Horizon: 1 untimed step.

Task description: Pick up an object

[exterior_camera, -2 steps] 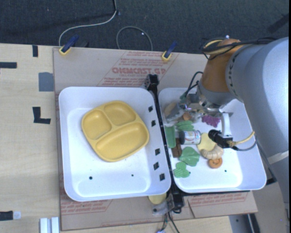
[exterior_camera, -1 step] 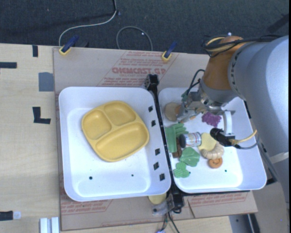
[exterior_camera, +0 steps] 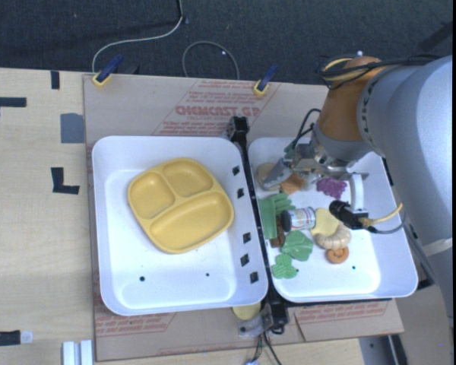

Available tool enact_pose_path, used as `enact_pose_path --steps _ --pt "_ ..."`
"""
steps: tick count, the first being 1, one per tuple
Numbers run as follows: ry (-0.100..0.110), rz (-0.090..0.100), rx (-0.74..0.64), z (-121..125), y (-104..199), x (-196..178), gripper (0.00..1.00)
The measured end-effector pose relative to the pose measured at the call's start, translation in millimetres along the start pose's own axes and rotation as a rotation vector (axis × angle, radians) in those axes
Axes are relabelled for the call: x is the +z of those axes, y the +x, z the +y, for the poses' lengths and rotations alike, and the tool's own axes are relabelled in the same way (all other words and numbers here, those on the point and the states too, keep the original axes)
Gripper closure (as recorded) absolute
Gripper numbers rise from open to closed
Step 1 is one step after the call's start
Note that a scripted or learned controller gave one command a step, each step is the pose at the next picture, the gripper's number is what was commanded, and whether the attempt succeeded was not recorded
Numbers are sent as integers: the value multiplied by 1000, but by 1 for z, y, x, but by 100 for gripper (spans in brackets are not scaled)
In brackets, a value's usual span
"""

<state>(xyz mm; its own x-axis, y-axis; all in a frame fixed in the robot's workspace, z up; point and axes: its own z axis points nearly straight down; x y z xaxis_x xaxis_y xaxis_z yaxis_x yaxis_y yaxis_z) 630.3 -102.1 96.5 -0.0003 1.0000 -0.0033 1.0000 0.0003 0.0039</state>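
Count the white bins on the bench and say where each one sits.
2. The left bin holds a yellow tray. The right bin holds a heap of small things, under the gripper.

Bench [exterior_camera: 30, 226] — cardboard sheet [exterior_camera: 205, 109]; two bins [exterior_camera: 106, 204]

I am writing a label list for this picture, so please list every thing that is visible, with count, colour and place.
Bins: two, white, side by side on the bench.
Divided plate: one, yellow, in the left bin.
Green pieces: several, right bin, left side.
Small bottle: one, lying in the right bin.
Purple grapes: one bunch, right bin.
Clamps: two, blue and yellow, at the cardboard's far edge.
Arm: one, grey with orange band, over the right bin.
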Motion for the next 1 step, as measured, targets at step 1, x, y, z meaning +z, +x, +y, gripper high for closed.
enact_pose_path --steps 1 --pt "0 2 -1 22 2 11 0"
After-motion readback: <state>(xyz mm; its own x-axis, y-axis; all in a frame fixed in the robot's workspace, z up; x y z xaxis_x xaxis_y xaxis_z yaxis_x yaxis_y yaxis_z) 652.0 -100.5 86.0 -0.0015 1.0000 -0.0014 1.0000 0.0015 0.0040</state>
